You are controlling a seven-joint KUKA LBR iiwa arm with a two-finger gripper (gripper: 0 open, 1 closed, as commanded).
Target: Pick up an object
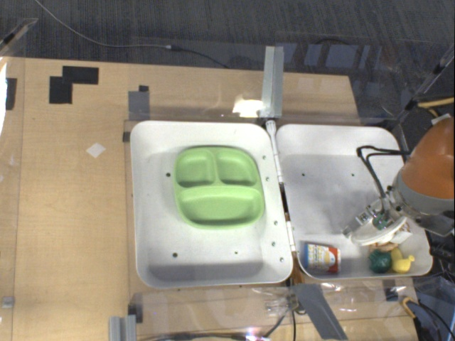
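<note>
Down in the right bin (320,155), the arm (434,169) reached in from the right, its orange band above the wrist, and the gripper (375,226) hung low over the bin's near right corner. Whether it was clenched or released could not be told: the tool head was small, blurred and seen from above, and nothing showed plainly in its grip.

Three small objects lay along the near wall of that bin. A carton (321,257) with a white, blue and red label sat to the left of the gripper, apart from it. A green ball (380,261) lay just below the gripper, and a yellow duck (403,263) sat just beside the ball on its right, near the corner. Something pale showed directly under the tool head, too hidden to name.

A black cable (370,163) looped across the right bin's floor toward the wrist.

The left bin (149,190) held a green tray (217,185) with three compartments, lying flat near its middle. Both bins sat side by side on the bench (64,212), touching along a central divider.
</note>
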